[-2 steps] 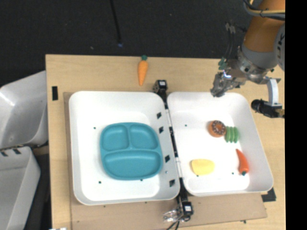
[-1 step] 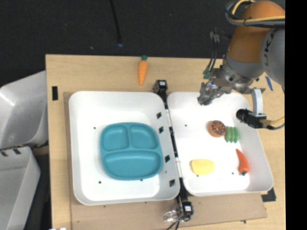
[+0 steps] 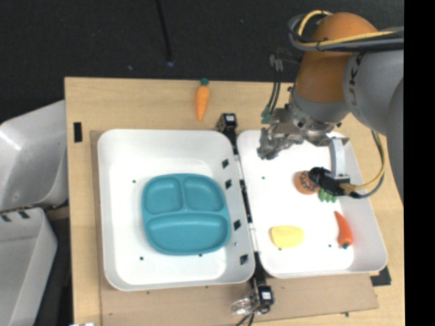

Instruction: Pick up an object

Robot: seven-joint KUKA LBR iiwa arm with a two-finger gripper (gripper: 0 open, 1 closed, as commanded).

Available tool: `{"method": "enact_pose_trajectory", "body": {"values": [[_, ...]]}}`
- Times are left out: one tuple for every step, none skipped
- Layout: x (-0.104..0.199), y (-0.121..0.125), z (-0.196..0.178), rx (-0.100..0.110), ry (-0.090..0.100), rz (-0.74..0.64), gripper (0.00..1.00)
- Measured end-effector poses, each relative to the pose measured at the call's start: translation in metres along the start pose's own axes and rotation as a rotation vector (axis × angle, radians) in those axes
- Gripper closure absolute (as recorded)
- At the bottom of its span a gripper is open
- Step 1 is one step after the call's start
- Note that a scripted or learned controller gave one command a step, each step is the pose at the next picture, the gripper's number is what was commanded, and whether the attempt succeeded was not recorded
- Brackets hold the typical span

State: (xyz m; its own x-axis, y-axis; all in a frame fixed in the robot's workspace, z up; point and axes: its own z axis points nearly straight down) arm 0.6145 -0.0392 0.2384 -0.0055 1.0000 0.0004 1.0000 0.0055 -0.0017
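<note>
A: While the arm [image 3: 346,66] is held over the far end of the right bin [image 3: 360,260], where is the gripper [image 3: 272,143] placed?

B: It is seen low over that bin's far left corner. Nothing is seen between its fingers; whether they are spread or closed cannot be told from this angle.

A: What is offered nearest to it?

B: A brown round piece [image 3: 306,183] is found near the gripper, toward the bin's right wall, with a green bit [image 3: 329,196] touching it and a dark cabled part of the rig just above. Further on, a red carrot [image 3: 344,229] is laid by the right wall and a yellow lump [image 3: 287,236] near the bin's front.

A: How might these be handled?

B: All are judged to be light toys, probably smooth. The lump is best taken across its narrow width, the carrot across its thick end.

A: And beyond?

B: A teal plate [image 3: 185,214] is set in the left bin [image 3: 115,263]; an orange carrot [image 3: 202,100] is left on the bench [image 3: 136,94].
</note>
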Motion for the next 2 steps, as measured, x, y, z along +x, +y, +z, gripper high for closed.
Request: {"method": "enact_pose_trajectory", "body": {"values": [[0.051, -0.014, -0.011, -0.001, 0.001, -0.001, 1.0], [0.091, -0.029, -0.011, 0.0, 0.001, 0.0, 1.0]]}}
